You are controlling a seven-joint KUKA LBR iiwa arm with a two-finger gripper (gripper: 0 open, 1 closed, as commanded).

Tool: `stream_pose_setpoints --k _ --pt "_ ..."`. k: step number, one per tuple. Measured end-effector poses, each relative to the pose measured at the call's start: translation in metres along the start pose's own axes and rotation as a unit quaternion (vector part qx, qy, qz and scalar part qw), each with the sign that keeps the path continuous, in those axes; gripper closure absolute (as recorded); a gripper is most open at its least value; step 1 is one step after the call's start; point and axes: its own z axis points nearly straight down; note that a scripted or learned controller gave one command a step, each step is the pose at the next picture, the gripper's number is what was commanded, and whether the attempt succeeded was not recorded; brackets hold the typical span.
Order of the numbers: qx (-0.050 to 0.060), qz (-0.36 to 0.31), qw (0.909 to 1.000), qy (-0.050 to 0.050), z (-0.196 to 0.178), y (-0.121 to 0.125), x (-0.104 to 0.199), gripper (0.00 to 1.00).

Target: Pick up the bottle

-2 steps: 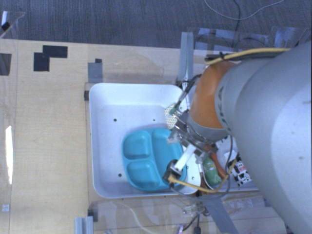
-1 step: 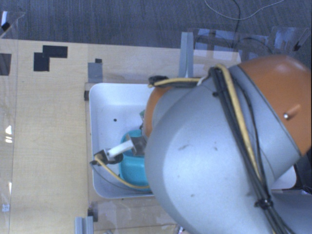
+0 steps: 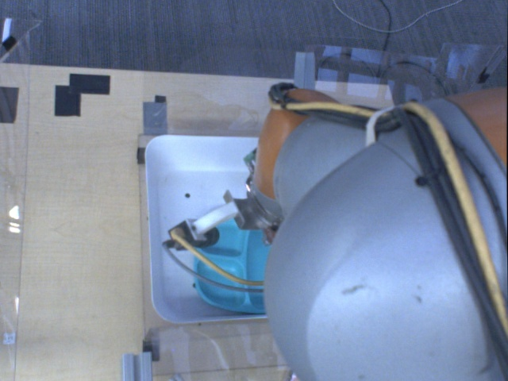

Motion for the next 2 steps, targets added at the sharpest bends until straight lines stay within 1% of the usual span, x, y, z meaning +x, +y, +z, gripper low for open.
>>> stream_pose_setpoints --k 1,2 --pt "0.001 0.086 0.9963 0.0 0.09 -0.054 0.015 0.0" --pt "0.0 0.087 0.9962 0.007 0.076 -0.052 0.019 1.0"
